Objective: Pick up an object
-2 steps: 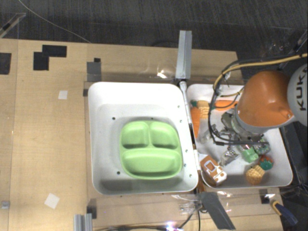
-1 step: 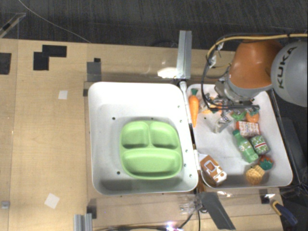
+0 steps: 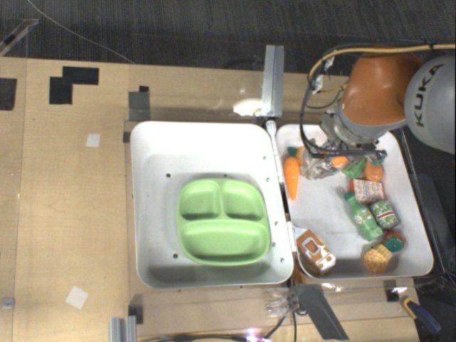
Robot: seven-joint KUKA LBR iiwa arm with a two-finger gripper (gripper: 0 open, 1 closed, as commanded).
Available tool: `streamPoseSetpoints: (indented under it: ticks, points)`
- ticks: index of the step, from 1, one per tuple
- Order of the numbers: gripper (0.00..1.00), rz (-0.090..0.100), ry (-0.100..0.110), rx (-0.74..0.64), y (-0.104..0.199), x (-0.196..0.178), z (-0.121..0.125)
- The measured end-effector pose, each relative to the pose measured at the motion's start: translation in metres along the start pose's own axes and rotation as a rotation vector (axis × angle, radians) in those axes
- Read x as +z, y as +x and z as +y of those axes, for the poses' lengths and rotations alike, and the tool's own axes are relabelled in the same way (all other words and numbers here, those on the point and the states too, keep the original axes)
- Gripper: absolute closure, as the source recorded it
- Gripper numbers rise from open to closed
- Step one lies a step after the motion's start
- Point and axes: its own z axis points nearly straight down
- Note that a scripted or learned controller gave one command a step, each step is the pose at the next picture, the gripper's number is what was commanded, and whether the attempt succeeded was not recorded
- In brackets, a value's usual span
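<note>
The two-finger gripper (image 3: pixel 322 165) hangs low over the far end of the right white bin (image 3: pixel 420 248), just right of the orange plastic carrot (image 3: pixel 291 177). Whether it pinches anything, I cannot tell; nothing looks lifted yet, so the pick remains.

Toy carrot (image 3: pixel 291 177) against right bin's (image 3: pixel 335 219) left wall

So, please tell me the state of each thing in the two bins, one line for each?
green plate: flat, upright, in the left bin
carrot: lying along the right bin's left wall
orange-and-white box: lying at the front left corner
green packets: lying together
gripper: low, beside the carrot
</note>
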Motion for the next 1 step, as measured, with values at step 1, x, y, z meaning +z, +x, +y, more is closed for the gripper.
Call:
streamPoseSetpoints:
  ticks: [1]
  points:
    - [1.00, 0.005, 0.000, 0.092, -0.0402, -0.1091, 0.0144]
